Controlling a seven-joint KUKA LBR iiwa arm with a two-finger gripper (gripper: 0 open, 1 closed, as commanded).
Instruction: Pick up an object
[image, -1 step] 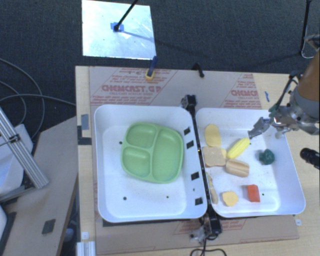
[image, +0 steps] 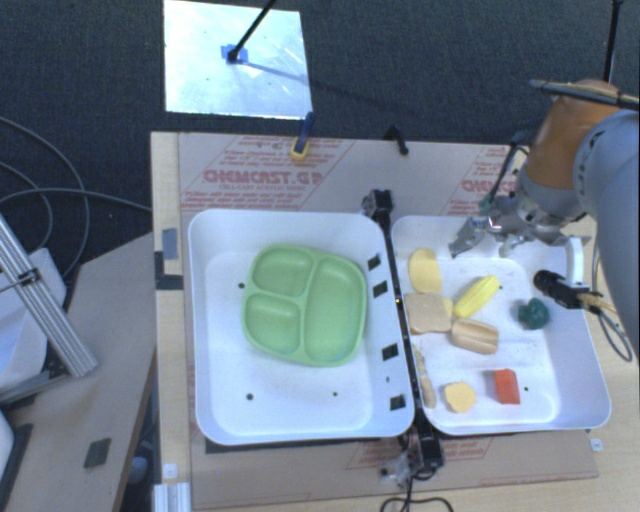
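Apparently the gripper (image: 487, 238) hangs over the far edge of the right bin (image: 575, 395), and I cannot tell its state from this slanted view; nothing is seen held in it. Near to far here means from the gripper outward.

Closest, just below and to its left, lies the pale yellow piece (image: 425, 270); it looks like light, stiff plastic toy food, smooth and a little slippery. Just below the gripper is the corn cob (image: 477, 295), lying tilted; I judge it light and rigid, and best taken across its narrow middle, not along the length.

Further from the gripper are the toast slice (image: 429, 314), flat and hard to get under, and the bread roll (image: 474, 336), rounded, good for a grasp across its short side. The green lump (image: 533, 314) is off to the right. Farthest are the red block (image: 506, 386) and the small yellow round (image: 460, 397). The green tray (image: 305, 304) sits well apart, in the left bin (image: 215, 330).
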